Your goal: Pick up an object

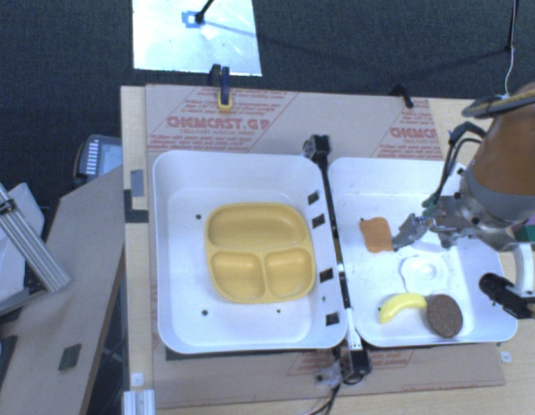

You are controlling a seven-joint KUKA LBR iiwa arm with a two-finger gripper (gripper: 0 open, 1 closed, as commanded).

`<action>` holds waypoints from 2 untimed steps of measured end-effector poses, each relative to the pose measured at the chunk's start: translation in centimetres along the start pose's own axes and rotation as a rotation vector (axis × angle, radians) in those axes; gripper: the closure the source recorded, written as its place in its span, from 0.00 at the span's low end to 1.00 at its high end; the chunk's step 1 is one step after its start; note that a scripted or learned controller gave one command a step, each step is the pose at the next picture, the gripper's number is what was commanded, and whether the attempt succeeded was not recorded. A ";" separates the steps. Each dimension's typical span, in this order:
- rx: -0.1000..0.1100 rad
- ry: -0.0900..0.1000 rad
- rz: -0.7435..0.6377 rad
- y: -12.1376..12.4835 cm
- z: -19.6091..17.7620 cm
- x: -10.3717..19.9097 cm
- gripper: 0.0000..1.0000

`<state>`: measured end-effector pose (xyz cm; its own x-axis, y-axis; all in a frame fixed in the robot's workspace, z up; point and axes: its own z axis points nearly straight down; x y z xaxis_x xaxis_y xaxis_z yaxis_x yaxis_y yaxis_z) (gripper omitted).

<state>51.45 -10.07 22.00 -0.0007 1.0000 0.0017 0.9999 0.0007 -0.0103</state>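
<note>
Though the claw [411,230] hangs beside the orange piece [376,234], its grip is unreadable.

- Orange slab [376,234] lies flat, up-left of the fried egg [421,272].
- Yellow banana [401,305] curves below the egg.
- Brown cookie [444,315] beside the banana.

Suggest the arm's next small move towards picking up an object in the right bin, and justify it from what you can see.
Probably a short move left and down: the gripper hangs just right of the orange piece, the nearest object, with nothing seen held. The banana lies farther off.
</note>
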 end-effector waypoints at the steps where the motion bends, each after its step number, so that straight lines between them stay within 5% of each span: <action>1: -0.012 -0.002 -0.003 0.2 -0.5 0.0 0.00; 2: -0.007 -0.001 0.000 0.1 4.2 -0.9 0.00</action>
<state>51.51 -10.98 17.76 -0.0005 1.0000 0.0007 1.0000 0.0005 -0.0037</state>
